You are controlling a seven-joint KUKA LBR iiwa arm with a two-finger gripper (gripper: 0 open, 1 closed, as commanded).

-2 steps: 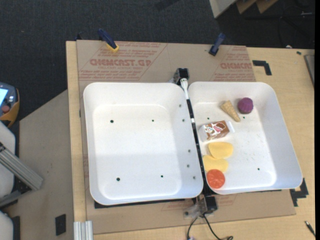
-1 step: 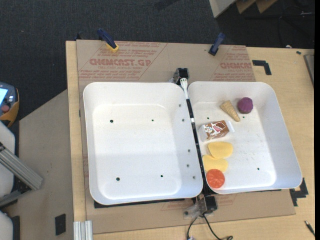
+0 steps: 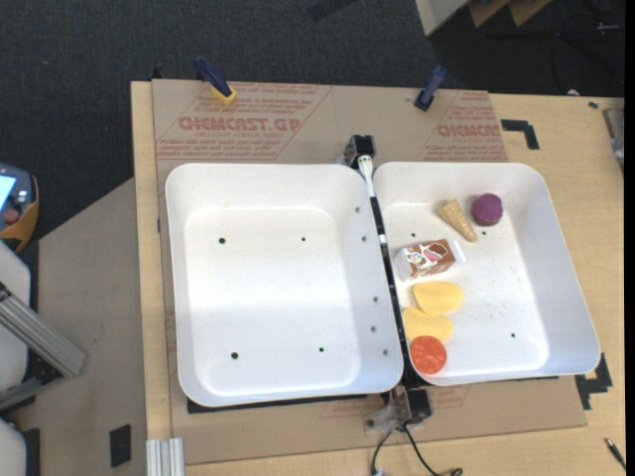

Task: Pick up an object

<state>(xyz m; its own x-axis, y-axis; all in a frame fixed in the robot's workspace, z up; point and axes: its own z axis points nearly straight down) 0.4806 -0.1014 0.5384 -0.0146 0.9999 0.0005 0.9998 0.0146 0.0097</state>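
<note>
In the right bin [image 3: 536, 296] lie several small objects along its left side. A purple ball [image 3: 486, 208] sits near the back, with a tan cone [image 3: 457, 219] just left of it. A small wrapped packet with a red and white label [image 3: 429, 258] lies in front of them. Two yellow pieces [image 3: 438, 297] [image 3: 427, 325] follow, the nearer one touching a red-orange round piece [image 3: 428, 355] at the front.
The left bin [image 3: 268, 286] stands beside the right one, their rims meeting along a black strip [image 3: 380, 256]. Both rest on a cardboard sheet [image 3: 298, 117] held by two blue clamps [image 3: 214, 79] [image 3: 431, 87] at the back edge.
</note>
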